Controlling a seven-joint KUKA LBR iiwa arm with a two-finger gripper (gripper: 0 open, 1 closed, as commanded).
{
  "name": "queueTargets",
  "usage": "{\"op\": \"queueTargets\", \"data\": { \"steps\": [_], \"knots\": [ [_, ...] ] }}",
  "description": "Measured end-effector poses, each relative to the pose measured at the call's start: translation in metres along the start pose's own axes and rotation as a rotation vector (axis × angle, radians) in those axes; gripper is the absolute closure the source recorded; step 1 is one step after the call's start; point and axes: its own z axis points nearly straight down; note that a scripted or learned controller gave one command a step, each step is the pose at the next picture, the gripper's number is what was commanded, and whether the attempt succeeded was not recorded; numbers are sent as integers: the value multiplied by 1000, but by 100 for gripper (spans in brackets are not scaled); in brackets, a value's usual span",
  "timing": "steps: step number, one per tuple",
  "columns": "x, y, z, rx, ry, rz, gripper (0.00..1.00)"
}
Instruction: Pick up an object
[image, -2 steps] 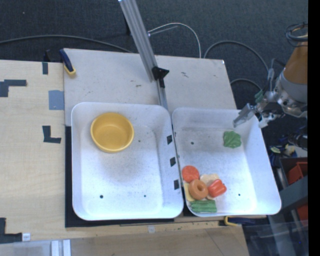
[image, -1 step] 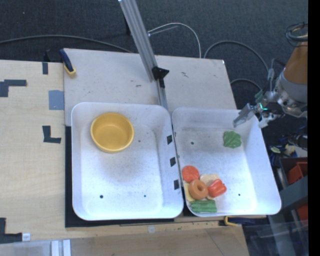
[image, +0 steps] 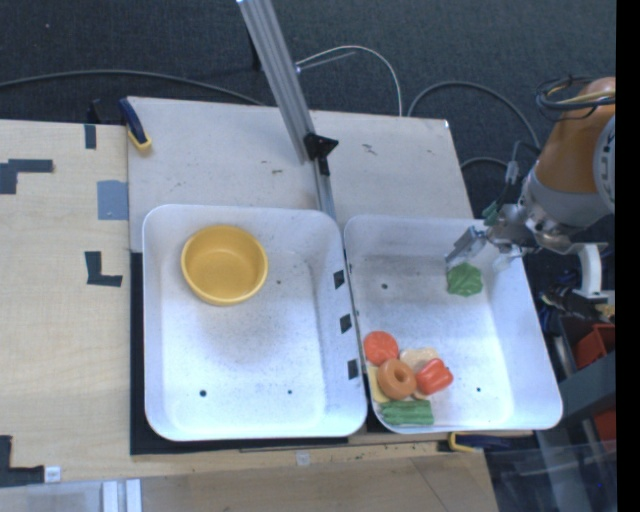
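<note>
Green toy vegetable (image: 464, 280) lies near the far right wall of the right bin (image: 520, 400), just beneath the gripper (image: 470, 250), whose fingers spread apart above it. Yellow bowl (image: 224, 263) sits in the left bin (image: 160, 400).
</note>
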Motion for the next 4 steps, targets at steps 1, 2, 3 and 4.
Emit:
{"op": "queueTargets", "data": {
  "steps": [1, 2, 3, 4],
  "knots": [
    [-1, -7, 63, 2, 0, 2, 0],
    [-1, -6, 92, -9, -5, 1, 0],
    [0, -6, 81, -9, -4, 0, 100],
    [-4, 4, 30, -11, -2, 1, 100]
  ]
}}
